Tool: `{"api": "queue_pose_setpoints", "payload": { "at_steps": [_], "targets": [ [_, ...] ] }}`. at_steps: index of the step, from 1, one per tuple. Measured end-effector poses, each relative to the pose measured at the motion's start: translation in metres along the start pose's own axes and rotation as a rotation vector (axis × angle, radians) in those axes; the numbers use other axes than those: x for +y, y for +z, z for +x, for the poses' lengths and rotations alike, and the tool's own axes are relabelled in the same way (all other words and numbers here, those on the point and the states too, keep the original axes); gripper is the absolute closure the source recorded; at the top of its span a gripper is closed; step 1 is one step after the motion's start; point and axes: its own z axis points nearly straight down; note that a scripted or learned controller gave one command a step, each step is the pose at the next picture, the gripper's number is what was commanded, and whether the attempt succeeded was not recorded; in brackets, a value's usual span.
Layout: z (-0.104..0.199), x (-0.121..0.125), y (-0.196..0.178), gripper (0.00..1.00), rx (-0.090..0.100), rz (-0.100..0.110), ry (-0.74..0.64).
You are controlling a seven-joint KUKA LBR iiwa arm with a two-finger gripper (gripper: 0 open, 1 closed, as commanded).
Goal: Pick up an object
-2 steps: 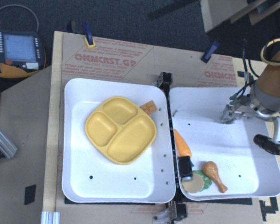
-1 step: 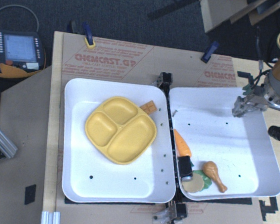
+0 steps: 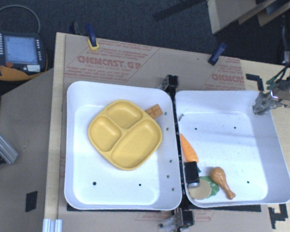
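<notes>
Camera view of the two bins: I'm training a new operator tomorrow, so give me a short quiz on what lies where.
1. True or false: the yellow plate lies in the right bin.
2. Which thing lies nearest the drumstick? A) the carrot B) the green disc C) the wooden block
3. Fill in: the claw is over the right bin's ____ corner, far or near?

Key:
1. False; it lies in the left bin.
2. B; the disc lies right beside the drumstick.
3. Far, on the right-hand side, well away from the things at the near edge.
</notes>
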Motion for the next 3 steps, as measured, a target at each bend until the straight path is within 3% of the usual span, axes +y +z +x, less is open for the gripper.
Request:
{"api": "queue_pose_setpoints", "payload": {
  "at_steps": [1, 3],
  "targets": [
    [0.0, 0.002, -0.038, 1.0, 0.001, 0.002, -0.001],
    [0.109, -0.012, -0.049, 1.0, 0.007, 0.01, -0.006]
  ]
}}
